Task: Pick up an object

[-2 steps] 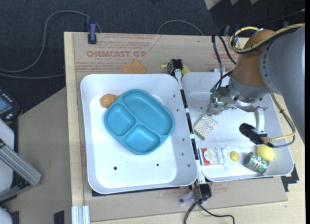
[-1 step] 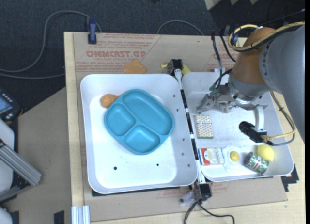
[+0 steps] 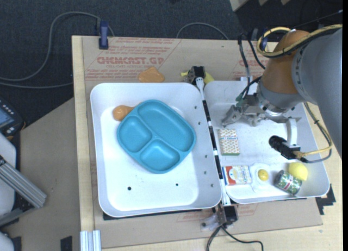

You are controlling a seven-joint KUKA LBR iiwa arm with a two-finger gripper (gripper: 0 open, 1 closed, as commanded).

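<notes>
Right bin, 1 item chosen: small patterned packet, lying flat near the left wall. Judged light, soft, slightly crushable; best pinched across its short sides. Gripper hangs just above it; finger state cannot be told.

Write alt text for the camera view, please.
A grey robot arm reaches over the right white bin, which holds a small box, a carton, a lemon and a can. The left bin holds a blue divided plate.

One fixed overhead camera looks slantwise down on both bins.
</notes>
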